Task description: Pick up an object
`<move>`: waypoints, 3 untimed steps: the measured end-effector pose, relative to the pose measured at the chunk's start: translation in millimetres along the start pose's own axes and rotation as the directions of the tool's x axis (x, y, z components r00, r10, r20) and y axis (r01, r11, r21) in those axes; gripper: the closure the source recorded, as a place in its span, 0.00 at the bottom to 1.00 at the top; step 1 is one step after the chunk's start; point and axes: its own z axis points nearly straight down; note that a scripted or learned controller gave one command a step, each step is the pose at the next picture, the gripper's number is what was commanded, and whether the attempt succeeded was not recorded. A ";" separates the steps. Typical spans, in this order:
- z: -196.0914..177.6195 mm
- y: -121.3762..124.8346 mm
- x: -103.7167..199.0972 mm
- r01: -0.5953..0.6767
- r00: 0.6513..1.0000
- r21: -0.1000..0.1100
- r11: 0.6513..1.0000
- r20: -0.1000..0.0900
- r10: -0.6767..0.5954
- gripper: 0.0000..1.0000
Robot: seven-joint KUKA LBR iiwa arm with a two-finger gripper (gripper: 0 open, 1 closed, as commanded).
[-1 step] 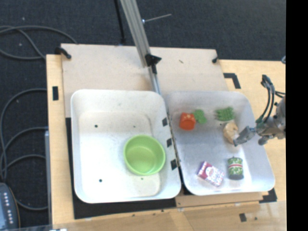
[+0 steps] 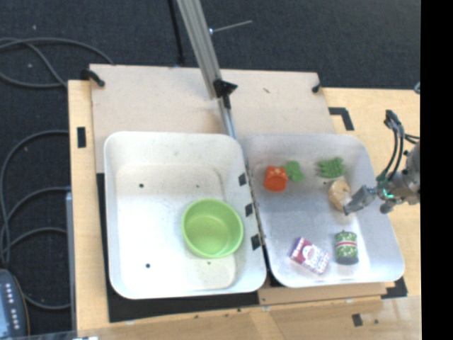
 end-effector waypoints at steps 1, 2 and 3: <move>45.3 -6.4 3.7 -0.003 1.000 0.006 1.000 0.001 0.003 0.00; 85.1 -7.4 3.1 -0.004 1.000 0.002 1.000 0.002 0.004 0.00; 113.0 -7.4 1.5 -0.005 1.000 0.002 1.000 0.003 0.005 0.00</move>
